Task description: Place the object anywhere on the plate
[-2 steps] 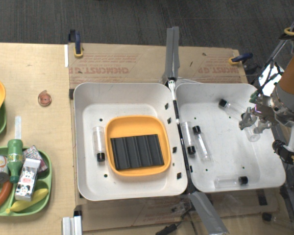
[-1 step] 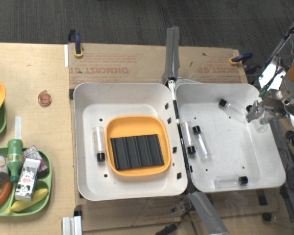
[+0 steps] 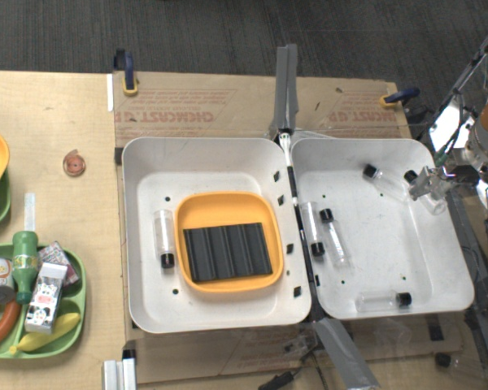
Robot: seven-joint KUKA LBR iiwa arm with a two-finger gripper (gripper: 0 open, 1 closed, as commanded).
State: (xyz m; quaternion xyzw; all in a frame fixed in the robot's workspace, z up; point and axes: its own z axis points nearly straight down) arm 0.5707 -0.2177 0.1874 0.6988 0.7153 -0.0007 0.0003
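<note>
Two white bins sit side by side, and the job spans them. The left bin (image 3: 142,299) holds the orange plate (image 3: 228,205), which carries a black ridged block (image 3: 227,250) in its hollow, with one clear tube (image 3: 163,236) lying just beside the plate's left rim. The right bin (image 3: 439,295) is the pick side: several clear black-capped tubes are scattered there, two (image 3: 329,234) lying near its left wall, one (image 3: 382,301) along the near edge, and one (image 3: 381,179) toward the far right corner (any of these could be the object meant; I cannot tell which).

The gripper (image 3: 431,187) is low over the right bin's far right corner, close to that last tube (image 3: 381,179), with the arm reaching in from the right edge. The view is too blurred there to judge how far the gripper is open, and I see nothing clearly held in it.

My judgement: the pick is not yet secured, so the carry to the plate remains ahead.
</note>
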